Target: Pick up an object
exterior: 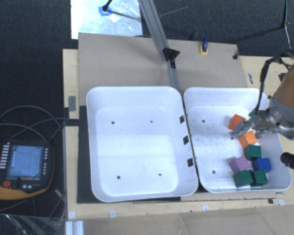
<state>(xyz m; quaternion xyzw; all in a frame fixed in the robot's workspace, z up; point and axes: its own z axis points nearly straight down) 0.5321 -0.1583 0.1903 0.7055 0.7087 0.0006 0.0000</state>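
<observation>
Several small blocks lie in the right bin. An orange block sits near the bin's middle right, and a second orange block lies just below it. Further toward the front corner are a green block, a purple block, a blue block and two more green blocks side by side. My gripper reaches in from the right and hangs low over the gap between the two orange blocks, partly covering both.
The left bin stands beside the right one, sharing a middle wall. A metal pole slants across the back of the bench. A teach pendant with cables lies on the floor to the left.
</observation>
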